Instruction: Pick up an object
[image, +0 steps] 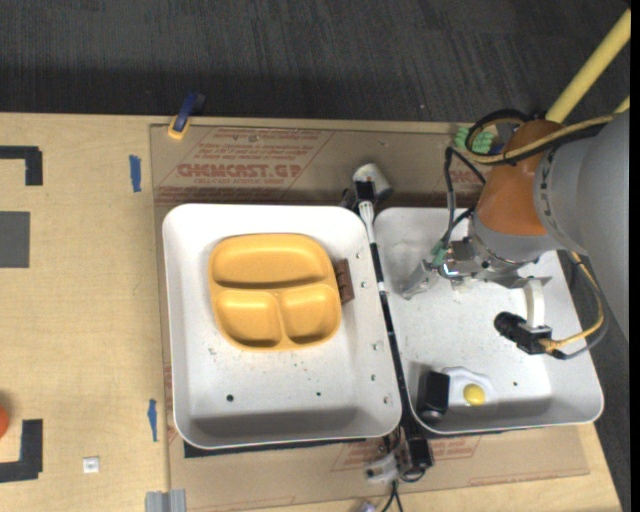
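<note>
Camera view, from above: where do we see the arm?

— We see it reaching in from the right over the right bin. Its orange band sits above the far half of that bin, and the gripper hangs low near the bin's far left corner, close to the wall shared with the left bin.

— Is the claw apart, together, or clamped on something?

— We cannot tell. The wrist and its cables cover that part, and we make out nothing held there.

— Then where are the things it could pick?

— In the right bin we see two, side by side against the near wall: a small black object and, just to its right, a white object with a round yellow spot. They look to be touching, and both lie well apart from the gripper.

— And the left bin?

— We see a yellow divided plate with three compartments lying flat in its far half. A small brown object is tucked against the plate's right edge; we cannot say what it is. Dark specks dot the bin floor nearer to us.

— What lies around the bins?

— Both rest on a cardboard sheet with red printing, laid on the wooden bench. A blue and yellow clamp sits at the sheet's far left corner, and a yellow pole slants across the top right.
</note>
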